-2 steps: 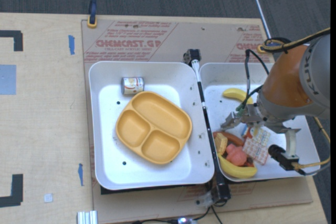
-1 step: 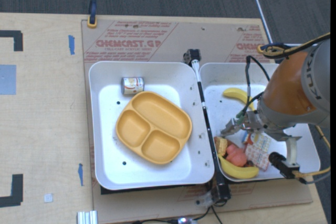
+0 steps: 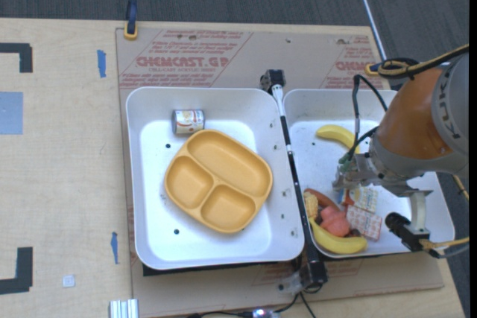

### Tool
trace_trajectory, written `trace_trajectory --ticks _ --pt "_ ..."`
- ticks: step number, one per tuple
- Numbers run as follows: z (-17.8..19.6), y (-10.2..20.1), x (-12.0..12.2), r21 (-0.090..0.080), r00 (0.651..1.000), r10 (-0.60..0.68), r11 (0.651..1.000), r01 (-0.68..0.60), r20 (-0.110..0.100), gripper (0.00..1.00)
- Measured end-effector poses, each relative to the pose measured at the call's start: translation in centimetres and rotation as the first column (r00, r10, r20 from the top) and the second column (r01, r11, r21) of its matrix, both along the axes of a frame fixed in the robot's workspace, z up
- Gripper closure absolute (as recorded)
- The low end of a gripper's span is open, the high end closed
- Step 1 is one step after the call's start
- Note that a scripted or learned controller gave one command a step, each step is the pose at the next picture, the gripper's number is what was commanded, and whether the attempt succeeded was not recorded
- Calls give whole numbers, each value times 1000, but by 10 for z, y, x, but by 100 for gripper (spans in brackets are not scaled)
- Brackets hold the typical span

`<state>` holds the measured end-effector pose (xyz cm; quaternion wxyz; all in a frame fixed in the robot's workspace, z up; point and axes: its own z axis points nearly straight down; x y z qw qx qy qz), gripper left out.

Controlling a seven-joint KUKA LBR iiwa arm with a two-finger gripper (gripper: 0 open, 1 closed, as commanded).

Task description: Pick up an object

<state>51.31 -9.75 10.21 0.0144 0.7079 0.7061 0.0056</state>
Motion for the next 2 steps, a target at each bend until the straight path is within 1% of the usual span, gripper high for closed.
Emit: trace_trajectory --ticks 1,2 --pt "83 15 -3 12 1000 4 1000 -4 -26 100" --pt "68 -44 21 11 1000 3 1000 -2 -26 100"
